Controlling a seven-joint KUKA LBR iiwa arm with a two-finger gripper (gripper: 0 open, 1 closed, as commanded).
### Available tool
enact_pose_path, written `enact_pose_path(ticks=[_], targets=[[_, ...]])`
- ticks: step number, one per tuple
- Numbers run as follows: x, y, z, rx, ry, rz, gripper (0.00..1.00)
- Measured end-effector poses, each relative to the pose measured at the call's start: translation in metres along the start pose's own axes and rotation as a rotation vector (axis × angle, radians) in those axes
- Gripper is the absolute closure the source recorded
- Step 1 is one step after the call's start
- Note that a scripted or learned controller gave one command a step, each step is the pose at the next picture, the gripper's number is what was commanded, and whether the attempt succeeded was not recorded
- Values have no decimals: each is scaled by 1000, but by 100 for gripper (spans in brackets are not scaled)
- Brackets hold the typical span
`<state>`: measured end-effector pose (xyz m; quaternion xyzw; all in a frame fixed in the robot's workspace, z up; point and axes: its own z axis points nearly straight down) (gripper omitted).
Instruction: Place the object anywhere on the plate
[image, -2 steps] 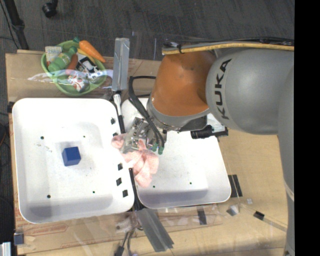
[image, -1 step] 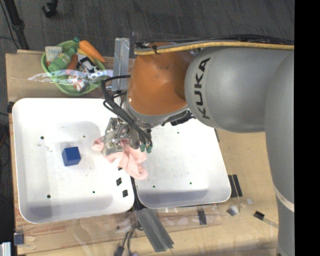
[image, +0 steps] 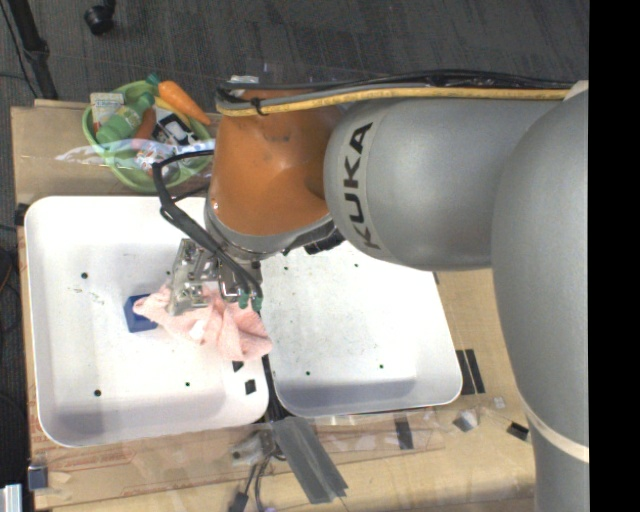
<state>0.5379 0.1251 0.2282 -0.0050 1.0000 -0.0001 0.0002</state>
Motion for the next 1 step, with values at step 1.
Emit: enact_pose_path(ticks=[1], targets=[[0, 0, 0, 0, 0, 1, 0]])
